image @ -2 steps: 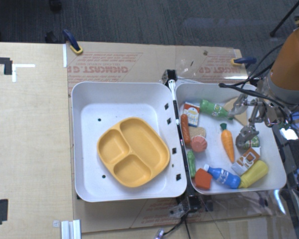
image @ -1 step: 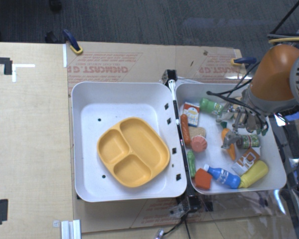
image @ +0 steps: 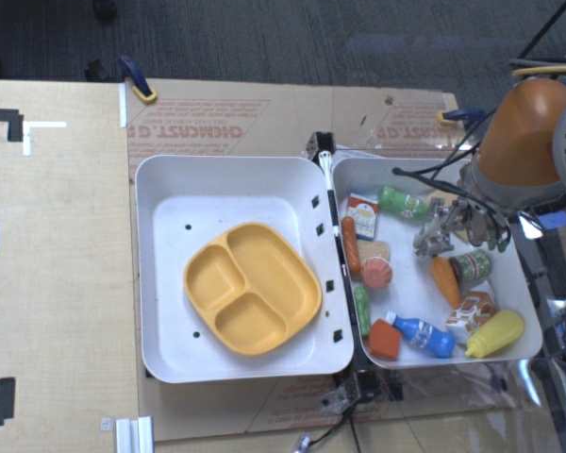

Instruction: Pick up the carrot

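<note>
carrot: the carrot point(image: 444, 281) lies on the floor of the right bin point(image: 524, 281), toward its right half, about midway between the near and far walls.
long axis: it runs from a broad end at upper left to a narrower end at lower right, slanted rather than square to the bin walls.
gripper: the gripper point(image: 434, 234) hangs just above and slightly left of the carrot's broad end, close to it; whether it touches cannot be told.
jaws: their spread cannot be told from this slant, and nothing is seen between them.
likely move: a short travel toward the near-right, with the closing direction set across the slanted axis.
close neighbours: a green-labelled can point(image: 472, 266) sits against the carrot's right side; a brown carton point(image: 470, 311) lies just past its narrow end.
obstruction risk: the can seems likeliest to catch a finger.
further out: a yellow mustard bottle point(image: 495, 334), a blue bottle point(image: 426, 335) and a green bottle point(image: 401, 203) lie around.
left bin: the left bin point(image: 160, 281) bears a yellow divided plate point(image: 253, 288).
</note>
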You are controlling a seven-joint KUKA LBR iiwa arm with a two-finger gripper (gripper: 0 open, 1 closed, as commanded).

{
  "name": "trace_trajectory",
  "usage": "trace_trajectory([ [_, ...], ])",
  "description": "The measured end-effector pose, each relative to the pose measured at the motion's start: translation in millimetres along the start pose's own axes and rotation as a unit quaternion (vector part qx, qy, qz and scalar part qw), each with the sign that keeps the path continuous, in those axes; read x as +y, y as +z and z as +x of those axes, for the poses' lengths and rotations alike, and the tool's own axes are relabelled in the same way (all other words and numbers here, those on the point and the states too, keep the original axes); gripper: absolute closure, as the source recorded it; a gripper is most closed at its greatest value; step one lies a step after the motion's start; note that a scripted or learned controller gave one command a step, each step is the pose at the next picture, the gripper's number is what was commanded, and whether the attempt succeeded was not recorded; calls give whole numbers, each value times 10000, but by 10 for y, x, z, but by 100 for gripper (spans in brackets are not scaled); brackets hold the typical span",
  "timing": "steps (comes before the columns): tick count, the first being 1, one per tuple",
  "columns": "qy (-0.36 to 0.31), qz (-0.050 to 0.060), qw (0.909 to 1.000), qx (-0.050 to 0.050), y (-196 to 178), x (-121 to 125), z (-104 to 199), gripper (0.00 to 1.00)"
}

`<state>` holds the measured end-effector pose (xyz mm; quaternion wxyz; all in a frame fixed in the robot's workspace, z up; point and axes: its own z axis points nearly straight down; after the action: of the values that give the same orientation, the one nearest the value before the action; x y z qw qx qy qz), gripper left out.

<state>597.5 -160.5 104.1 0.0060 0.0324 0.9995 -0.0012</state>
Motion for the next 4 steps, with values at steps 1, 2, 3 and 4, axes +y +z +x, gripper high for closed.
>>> trace_trajectory([
  [1, -1141, -20, 9935, 15, -482, 712, -466, 100],
  [2, -1143, -17, 9934, 18, -480, 709, -465, 0],
  [3, -1966, -21, 9805, 39, 95, 140, 58, 0],
  [4, -2156, -54, 9765, 26, 104, -432, 532, 0],
])
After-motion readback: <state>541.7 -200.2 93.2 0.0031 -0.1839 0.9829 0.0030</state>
